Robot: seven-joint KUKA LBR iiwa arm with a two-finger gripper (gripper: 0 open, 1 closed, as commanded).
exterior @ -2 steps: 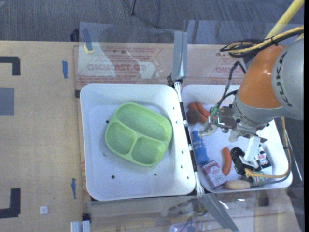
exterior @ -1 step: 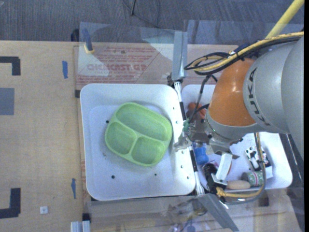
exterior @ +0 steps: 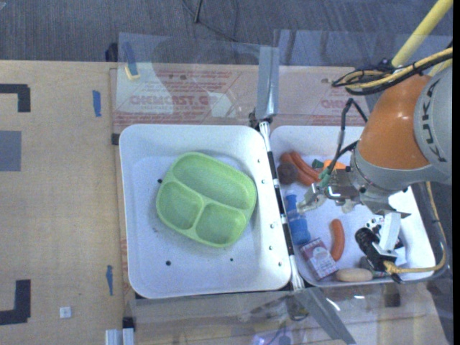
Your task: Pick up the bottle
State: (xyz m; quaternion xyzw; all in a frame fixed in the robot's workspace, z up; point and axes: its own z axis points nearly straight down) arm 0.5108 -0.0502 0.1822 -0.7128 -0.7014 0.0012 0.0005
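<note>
The arm reached in from the right over the right bin [exterior: 424,254], its gripper [exterior: 327,192] hanging low near the bin's left side. Whether it was open or closed could not be told. The bottle [exterior: 294,220], blue and lying along the bin's left wall, sat just left of the gripper, apart from it. Nearby lay an orange sausage [exterior: 336,238], a small red packet [exterior: 318,256], a tan bread roll [exterior: 353,274] and a reddish hot dog [exterior: 304,168]. The left bin [exterior: 144,264] held a green divided plate [exterior: 206,200].
</note>
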